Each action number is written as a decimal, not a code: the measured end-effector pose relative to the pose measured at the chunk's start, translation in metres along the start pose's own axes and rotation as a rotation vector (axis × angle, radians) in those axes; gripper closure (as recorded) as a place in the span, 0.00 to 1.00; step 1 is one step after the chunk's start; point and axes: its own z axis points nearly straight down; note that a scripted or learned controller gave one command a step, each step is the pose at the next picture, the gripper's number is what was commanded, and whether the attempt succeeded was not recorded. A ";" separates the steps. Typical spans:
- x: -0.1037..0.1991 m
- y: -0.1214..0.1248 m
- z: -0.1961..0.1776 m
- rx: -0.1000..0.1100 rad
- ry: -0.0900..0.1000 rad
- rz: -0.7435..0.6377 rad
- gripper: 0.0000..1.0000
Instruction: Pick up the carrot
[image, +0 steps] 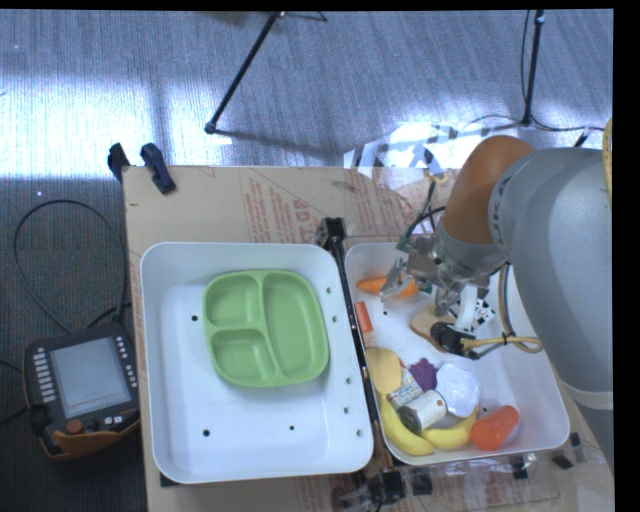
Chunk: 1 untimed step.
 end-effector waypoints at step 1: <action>-0.020 0.012 0.000 0.013 0.001 0.189 0.00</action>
